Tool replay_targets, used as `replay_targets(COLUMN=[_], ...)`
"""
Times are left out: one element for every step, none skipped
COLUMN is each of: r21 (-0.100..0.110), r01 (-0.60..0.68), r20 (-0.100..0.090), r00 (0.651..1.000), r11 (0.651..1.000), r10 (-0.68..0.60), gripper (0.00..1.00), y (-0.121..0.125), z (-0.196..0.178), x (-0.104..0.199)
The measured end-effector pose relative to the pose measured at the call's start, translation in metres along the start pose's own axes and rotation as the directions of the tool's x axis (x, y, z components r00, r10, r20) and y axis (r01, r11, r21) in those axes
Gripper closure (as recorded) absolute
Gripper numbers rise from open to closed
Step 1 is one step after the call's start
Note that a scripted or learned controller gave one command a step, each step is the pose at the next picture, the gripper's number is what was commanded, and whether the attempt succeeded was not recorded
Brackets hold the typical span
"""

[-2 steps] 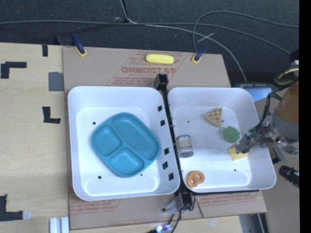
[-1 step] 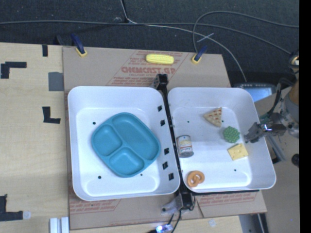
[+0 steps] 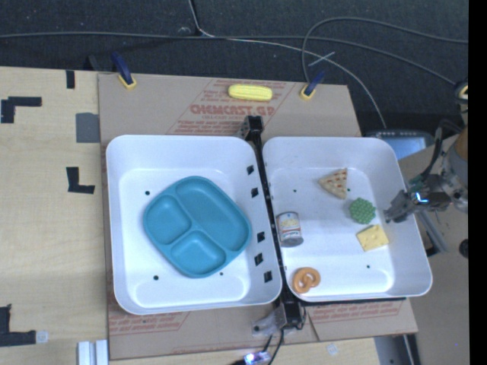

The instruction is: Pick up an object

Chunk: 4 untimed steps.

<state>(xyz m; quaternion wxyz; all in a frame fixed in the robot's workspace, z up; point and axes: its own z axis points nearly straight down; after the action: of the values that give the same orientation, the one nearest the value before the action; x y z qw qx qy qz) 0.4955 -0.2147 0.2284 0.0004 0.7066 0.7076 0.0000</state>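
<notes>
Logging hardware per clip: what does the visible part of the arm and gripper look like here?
At the right edge, the gripper shows as a small dark grey piece with a tiny blue-lit spot behind it. Behind that sits a grey, boxy wrist section with thin dark cables looping around it. The picture is too blurred to read markings.

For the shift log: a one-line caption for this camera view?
Gripper at right bin's edge beside broccoli and cheese; blue tray in left bin.

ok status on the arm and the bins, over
End effector at right bin's right rim, holding nothing seen. Broccoli and cheese nearest it, untouched. Can, pretzel, pizza slice spread out, nothing blocking.
</notes>
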Motion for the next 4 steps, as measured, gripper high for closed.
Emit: replay_targets(r21=[0.001, 0.002, 0.003, 0.002], r01=[0.005, 0.003, 0.004, 0.005], r20=[-0.001, 0.000, -0.002, -0.001], r00=[1.000, 1.000, 1.000, 1.000], r11=[1.000, 1.000, 1.000, 1.000], r10=[-0.005, -0.003, -0.004, -0.005], gripper=[1.00, 1.00, 1.00, 1.00], y=[0.027, 0.041, 0.065, 0.090], z=[-0.008, 0.001, 0.012, 0.021], x=[0.052, 0.104, 0.150, 0.193])
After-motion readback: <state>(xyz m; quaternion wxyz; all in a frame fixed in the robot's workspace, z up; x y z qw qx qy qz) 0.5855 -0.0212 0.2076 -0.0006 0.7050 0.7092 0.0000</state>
